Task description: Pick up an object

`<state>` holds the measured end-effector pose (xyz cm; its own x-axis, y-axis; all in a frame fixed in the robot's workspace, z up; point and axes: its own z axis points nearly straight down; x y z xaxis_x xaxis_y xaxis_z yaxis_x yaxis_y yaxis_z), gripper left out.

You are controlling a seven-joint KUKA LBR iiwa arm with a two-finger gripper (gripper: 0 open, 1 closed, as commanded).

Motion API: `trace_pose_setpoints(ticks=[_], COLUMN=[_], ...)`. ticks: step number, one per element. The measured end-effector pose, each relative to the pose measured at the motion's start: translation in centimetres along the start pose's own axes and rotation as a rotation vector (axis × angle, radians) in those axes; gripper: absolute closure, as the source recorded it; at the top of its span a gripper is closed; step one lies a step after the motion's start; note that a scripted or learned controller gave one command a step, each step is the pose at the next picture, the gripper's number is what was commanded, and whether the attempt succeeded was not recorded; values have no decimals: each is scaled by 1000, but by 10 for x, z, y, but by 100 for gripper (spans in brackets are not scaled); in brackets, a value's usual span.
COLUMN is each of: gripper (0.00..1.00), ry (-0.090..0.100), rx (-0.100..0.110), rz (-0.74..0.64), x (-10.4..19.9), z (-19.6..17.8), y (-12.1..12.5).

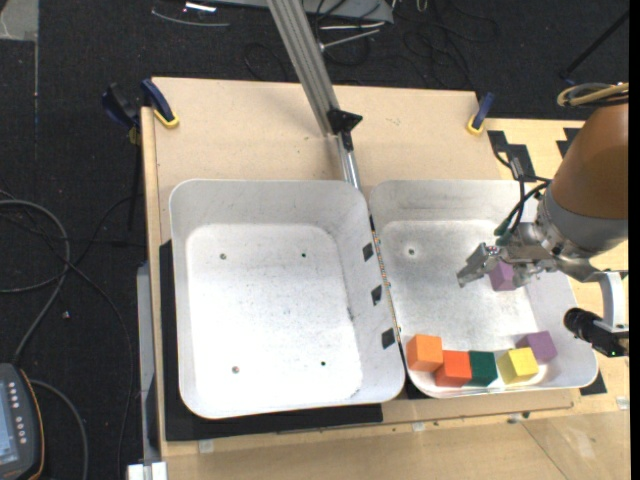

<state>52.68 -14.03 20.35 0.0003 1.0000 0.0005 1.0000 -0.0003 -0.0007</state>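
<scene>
My gripper (498, 271) hangs over the middle right of the right bin (440, 208), reaching in from the right. A small purple block (503, 277) sits between its fingers, and the gripper is shut on it. Along the bin's near wall lie an orange block (427, 351), a red-orange block (457, 366), a green block (483, 368), a yellow block (518, 364) and a second purple block (541, 346).
The left bin (265, 298) lies beside the right one, with small black clips along the shared edge. A metal pole (305, 53) slants down to the bins' far edge. Clamps grip the bench's back corners.
</scene>
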Motion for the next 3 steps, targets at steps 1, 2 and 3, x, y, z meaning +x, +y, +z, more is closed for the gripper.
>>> trace_pose_setpoints(ticks=[1,2,3], gripper=[0,0,100], ry=[-5,1,-2], rx=[0,-4,-4], rz=[7,-5,-5], x=[-76,-82,-84], z=[14,109,97], y=[-5,38,37])
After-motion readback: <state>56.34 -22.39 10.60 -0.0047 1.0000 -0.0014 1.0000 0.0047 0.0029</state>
